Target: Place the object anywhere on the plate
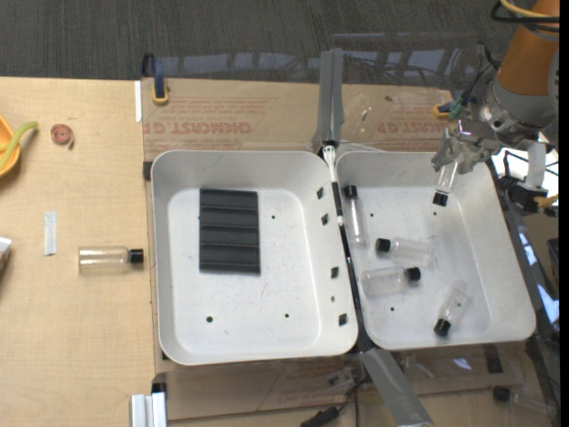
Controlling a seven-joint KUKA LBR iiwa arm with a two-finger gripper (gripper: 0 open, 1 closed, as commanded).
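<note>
**Vial hangs from the gripper above the right bin**

The gripper point(455, 154) sits over the far right part of the right bin point(498, 238), its fingers pinching the top of a clear vial point(442, 185) that hangs black cap down, just above the bin floor. Nearer than that vial, four more clear vials lie in the right bin: one point(353, 216) along its left wall, two point(396, 249) point(391, 278) near the middle, one point(452, 314) toward the near corner. In the left bin point(178, 327), a black ribbed plate point(229, 231) lies flat, well apart from the held vial. Another vial point(110, 257) lies on the bench, left of the left bin.
</note>
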